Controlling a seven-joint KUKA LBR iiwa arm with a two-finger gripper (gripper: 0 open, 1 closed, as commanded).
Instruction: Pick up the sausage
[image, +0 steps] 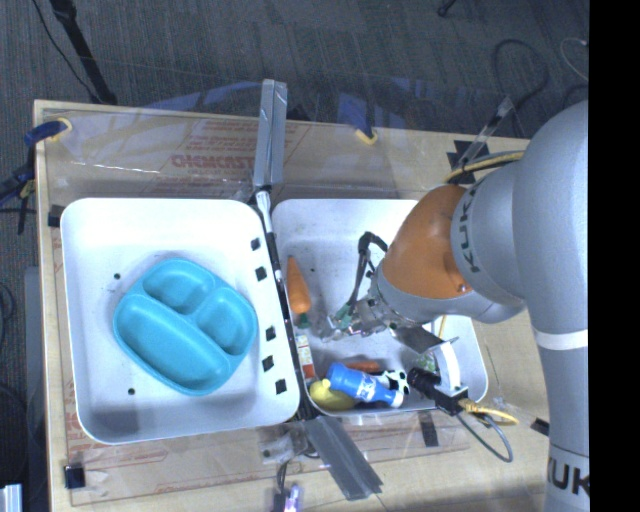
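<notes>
Sausage (298, 286): orange-brown, lying in the right bin close to the left wall; long axis nearly along the wall, upper end pointing away from the camera, lower end toward the near edge.
Gripper (352, 318): just right of the sausage, low over the bin floor, not touching it; open or closed, cannot tell.
Blue bottle (360, 383): lying near the front wall, long axis left to right.
Yellow item (328, 397): beside the bottle, at the front left corner.
Right bin (330, 225): white, on the desk.
Left bin (100, 240): holding a blue divided plate (185, 325).
</notes>
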